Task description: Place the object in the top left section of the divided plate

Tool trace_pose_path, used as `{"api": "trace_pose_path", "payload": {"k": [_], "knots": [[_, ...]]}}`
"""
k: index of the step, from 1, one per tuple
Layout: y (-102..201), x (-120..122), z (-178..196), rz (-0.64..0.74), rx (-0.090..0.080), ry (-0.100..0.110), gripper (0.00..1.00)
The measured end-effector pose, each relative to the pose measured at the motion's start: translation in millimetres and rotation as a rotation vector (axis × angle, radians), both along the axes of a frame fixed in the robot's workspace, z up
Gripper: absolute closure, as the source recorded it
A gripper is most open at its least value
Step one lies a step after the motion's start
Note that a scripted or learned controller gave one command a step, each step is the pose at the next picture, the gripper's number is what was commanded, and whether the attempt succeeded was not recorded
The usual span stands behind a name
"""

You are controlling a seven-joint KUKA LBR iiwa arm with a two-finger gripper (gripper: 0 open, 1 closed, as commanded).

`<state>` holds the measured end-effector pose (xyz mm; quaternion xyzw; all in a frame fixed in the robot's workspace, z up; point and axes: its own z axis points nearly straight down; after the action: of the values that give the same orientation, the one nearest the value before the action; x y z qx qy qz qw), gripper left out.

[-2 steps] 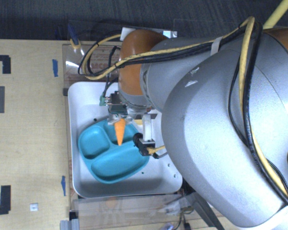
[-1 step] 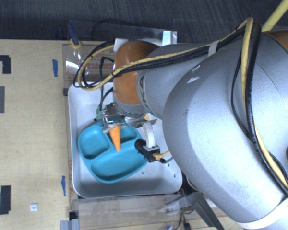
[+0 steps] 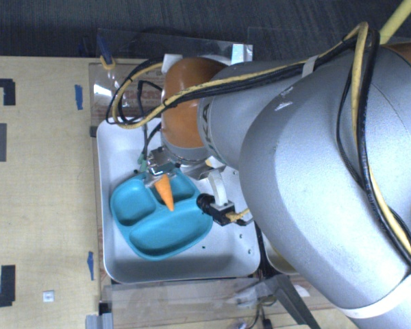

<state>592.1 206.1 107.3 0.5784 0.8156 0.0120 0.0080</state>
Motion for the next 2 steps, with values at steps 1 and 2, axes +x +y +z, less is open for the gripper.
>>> {"api": "trace_pose_path", "payload": {"k": [1,2], "knots": [[2.2,-65.9,5.9,0.005,0.001,-0.048,1.00],[-14.9,-28.3,1.3,-0.347,0.005,0.025,1.00]]}}
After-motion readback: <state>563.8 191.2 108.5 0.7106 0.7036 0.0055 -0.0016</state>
